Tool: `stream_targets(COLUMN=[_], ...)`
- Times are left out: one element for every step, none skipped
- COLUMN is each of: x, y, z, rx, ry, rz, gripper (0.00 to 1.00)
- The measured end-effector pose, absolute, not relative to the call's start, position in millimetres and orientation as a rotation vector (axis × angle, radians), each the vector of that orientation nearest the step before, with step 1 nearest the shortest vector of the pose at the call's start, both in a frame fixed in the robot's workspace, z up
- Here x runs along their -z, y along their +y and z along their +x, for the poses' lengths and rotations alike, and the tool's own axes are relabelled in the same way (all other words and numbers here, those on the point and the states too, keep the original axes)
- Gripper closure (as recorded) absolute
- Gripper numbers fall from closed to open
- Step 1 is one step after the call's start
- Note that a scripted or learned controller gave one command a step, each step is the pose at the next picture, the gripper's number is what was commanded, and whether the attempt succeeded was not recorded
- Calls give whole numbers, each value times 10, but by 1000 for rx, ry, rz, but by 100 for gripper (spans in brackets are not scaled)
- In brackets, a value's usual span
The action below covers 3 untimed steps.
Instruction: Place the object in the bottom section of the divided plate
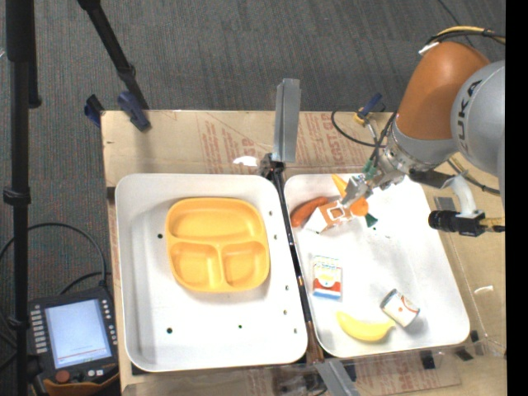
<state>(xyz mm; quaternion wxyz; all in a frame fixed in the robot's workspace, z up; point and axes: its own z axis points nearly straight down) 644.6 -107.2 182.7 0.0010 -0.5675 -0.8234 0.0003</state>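
Observation:
The yellow divided plate [175, 221] lies in the left bin, with one wide section on its far side and two smaller ones on its near side; nothing lies in it. My gripper [357, 190] hangs over the far left corner of the right bin. It sits right above a cluster of items: a small orange carrot with a green tip [362, 208], a white and orange carton [335, 214] and a reddish sausage [306, 209]. A yellow wedge [339, 182] peeks out beside the gripper. Whether anything is held is hidden from this angle.
Nearer in the right bin [429, 262] lie a small printed box [327, 275], a banana [364, 327] and a tipped can [400, 307]. A grey upright post [286, 126] stands behind the divider between the bins. The left bin [140, 304] holds the plate.

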Motion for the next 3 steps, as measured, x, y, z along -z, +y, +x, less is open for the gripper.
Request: stream_targets(x=[-2177, -1860, -1863], y=[-402, 473, 468], z=[6224, 6187, 6189], rx=[1, -1, 0], ry=[-2921, -2973, -2973], rz=[-1153, -1007, -1009], gripper=[100, 100, 0])
